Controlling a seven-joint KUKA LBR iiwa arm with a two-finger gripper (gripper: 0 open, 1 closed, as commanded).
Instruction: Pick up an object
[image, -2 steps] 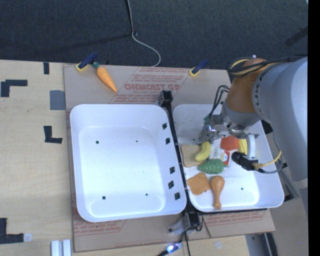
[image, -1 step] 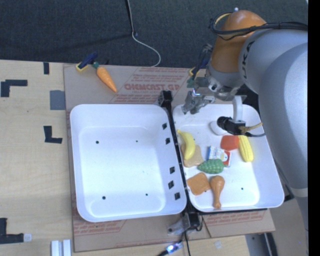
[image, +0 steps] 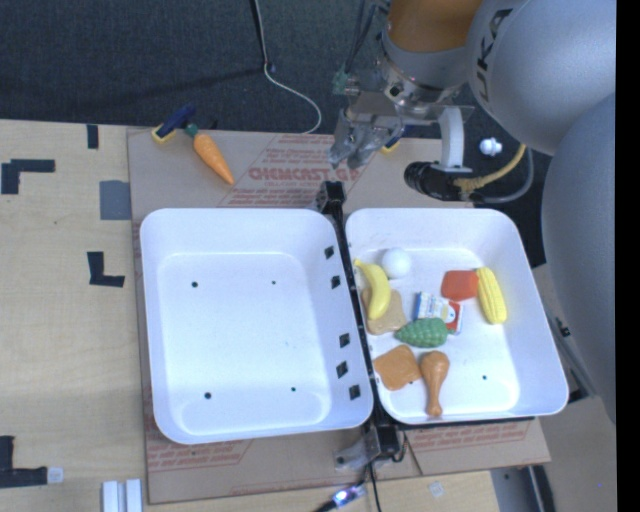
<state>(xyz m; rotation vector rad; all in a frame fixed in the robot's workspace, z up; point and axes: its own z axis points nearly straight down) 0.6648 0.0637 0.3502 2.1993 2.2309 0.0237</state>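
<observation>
Arm (image: 540, 70) reaches in from right, wrist bent down (orange band up top); gripper (image: 352, 155) points downward.

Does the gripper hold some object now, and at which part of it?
Nothing is seen held. The gripper hangs above the bench behind the bins, with no object between its fingers. The toys lie in the right bin.

I see two shallow white plastic bins, the left (image: 240, 330) and the right (image: 505, 395), both smooth with a soft sheen. They sit on a matt brown cardboard sheet (image: 280, 175) printed in red. At the upper left of the frame lies a glossy orange plastic carrot (image: 212, 156). The yellow plastic banana (image: 377, 288) in the right bin looks smooth and shiny.
</observation>
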